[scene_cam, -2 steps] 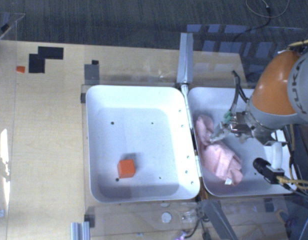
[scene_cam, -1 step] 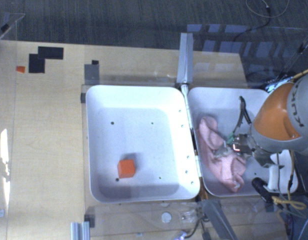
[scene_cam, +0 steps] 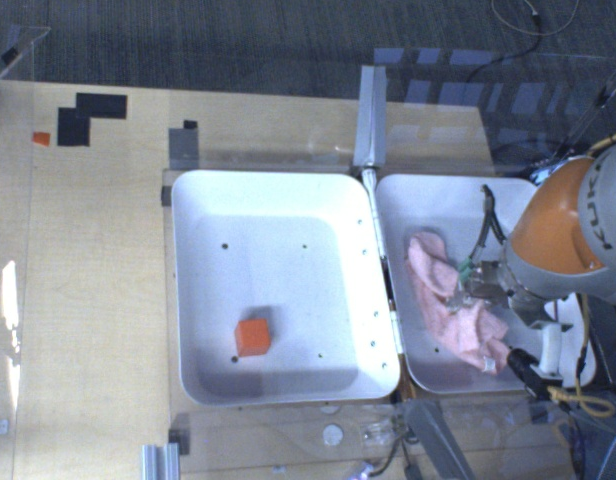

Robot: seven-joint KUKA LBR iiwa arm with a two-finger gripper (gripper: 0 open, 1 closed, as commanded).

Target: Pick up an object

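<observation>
A small orange block (scene_cam: 253,337) lies on the floor of the left bin (scene_cam: 198,268), toward its front. A crumpled pink cloth (scene_cam: 438,293) sprawls across the right bin (scene_cam: 428,200). My gripper (scene_cam: 472,286) is low in the right bin, right at the cloth's right side, with the orange-banded wrist behind it. The fingertips are lost against the cloth folds, so their grip is unclear.
A metal divider post (scene_cam: 370,118) rises between the bins at the back. Black markers (scene_cam: 88,116) and a small orange tag (scene_cam: 41,139) sit on the wooden bench at far left. Cables and a yellow-tipped fitting (scene_cam: 573,393) crowd the right bin's right edge.
</observation>
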